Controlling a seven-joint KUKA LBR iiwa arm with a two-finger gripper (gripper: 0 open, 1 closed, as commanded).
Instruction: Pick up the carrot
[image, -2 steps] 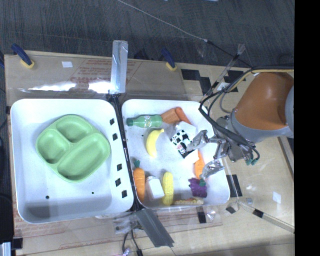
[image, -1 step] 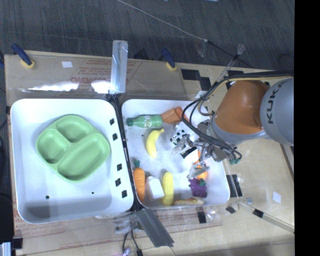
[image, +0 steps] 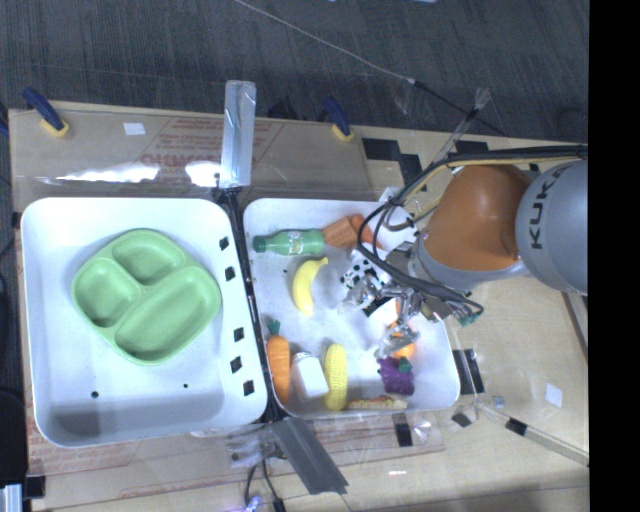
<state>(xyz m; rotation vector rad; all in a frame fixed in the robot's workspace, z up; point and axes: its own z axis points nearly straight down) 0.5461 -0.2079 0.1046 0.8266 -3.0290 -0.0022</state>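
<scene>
Orange carrot (image: 279, 366) lower-left, well apart from jaws

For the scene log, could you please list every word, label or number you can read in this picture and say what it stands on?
"KU": large dark letters on the grey robot arm, cut off at the picture's edge.
Faint reddish print on the flat brown cardboard sheet behind the bins: too blurred to read.
White label on the green plastic bottle in the right white bin: too small to read.
No other text is legible.
</scene>
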